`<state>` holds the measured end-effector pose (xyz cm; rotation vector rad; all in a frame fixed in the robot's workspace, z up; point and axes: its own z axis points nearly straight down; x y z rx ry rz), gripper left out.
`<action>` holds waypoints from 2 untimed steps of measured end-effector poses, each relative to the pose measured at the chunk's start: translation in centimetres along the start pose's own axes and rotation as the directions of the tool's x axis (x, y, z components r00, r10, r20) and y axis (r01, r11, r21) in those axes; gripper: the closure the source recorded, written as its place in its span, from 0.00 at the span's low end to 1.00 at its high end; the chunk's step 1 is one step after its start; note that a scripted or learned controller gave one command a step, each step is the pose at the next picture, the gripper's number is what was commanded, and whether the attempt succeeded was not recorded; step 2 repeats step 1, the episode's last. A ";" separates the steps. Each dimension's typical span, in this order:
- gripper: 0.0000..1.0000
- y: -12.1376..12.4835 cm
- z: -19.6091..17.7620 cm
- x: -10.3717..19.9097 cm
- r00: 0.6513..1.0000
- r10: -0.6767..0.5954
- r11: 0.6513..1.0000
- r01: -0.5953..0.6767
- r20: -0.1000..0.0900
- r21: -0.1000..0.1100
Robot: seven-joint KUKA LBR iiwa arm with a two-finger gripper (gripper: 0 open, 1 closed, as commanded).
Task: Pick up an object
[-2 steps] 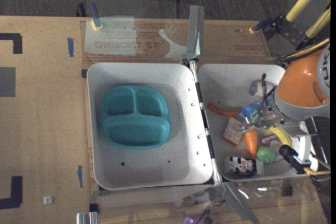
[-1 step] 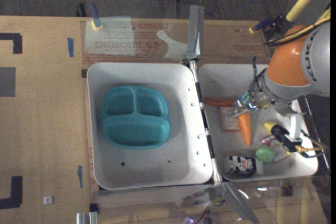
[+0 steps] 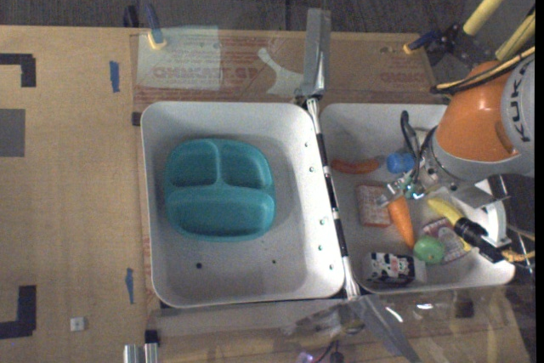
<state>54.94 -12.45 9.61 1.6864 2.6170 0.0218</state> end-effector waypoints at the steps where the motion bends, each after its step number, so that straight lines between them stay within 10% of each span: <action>1: 1.00 3.2 -11.6 4.9 0.994 0.110 0.994 -0.109 -0.012 0.028; 2: 1.00 3.2 -11.6 4.9 0.994 0.110 0.994 -0.109 -0.012 0.028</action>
